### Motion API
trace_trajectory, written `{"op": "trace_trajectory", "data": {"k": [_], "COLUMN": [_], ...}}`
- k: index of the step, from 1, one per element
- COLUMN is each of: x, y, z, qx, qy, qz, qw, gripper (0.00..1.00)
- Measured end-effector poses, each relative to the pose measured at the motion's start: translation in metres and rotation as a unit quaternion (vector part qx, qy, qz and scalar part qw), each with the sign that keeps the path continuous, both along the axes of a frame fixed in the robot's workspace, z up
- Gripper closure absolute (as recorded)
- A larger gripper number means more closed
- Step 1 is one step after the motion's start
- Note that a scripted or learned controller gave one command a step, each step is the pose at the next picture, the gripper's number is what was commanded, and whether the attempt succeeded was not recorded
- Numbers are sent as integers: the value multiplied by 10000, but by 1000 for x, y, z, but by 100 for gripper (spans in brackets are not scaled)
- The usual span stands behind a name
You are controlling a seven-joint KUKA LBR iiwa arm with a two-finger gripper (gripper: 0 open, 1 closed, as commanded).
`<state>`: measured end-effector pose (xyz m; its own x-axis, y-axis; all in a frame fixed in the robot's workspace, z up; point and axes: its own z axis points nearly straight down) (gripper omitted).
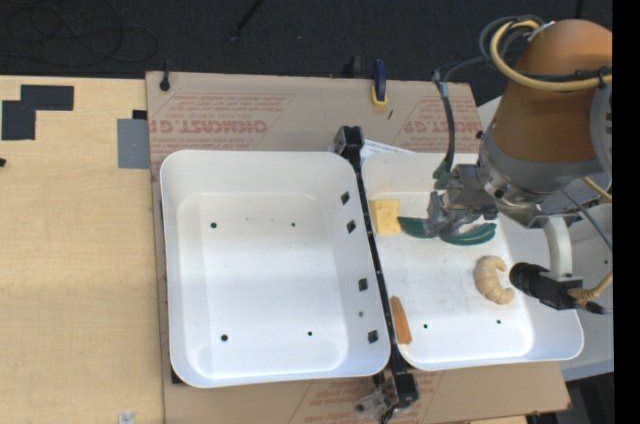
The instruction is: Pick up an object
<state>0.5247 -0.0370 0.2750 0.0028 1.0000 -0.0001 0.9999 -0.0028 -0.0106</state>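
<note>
The right bin (455, 322) holds several small items. A yellow flat block (386, 216) lies near its left wall. A dark green curved piece (472, 234) lies in the middle, and a beige croissant-shaped piece (492, 278) sits below it. An orange stick (400, 320) rests against the left wall near the front. My gripper (440, 215) is low in this bin, right at the left end of the green piece and just right of the yellow block. The wrist hides part of the green piece, so I cannot see whether anything is held.
The left bin (168, 242) sits beside the right one, with a black divider bar (360, 242) between them. The arm's orange band (555, 92) and cables overhang the right bin's far right side. A blue and yellow clamp (379, 84) stands on the cardboard behind.
</note>
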Motion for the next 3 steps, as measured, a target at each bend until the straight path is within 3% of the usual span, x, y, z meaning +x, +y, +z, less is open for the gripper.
{"op": "trace_trajectory", "data": {"k": [1, 2, 3], "x": [6, -23, 3], "y": [44, 22, 27], "z": [70, -7, 11], "qx": [6, 0, 0], "qy": [-72, 8, -46], "qz": [40, 2, 16], "qw": [10000, 10000, 10000], "gripper": [100, 100, 100]}}
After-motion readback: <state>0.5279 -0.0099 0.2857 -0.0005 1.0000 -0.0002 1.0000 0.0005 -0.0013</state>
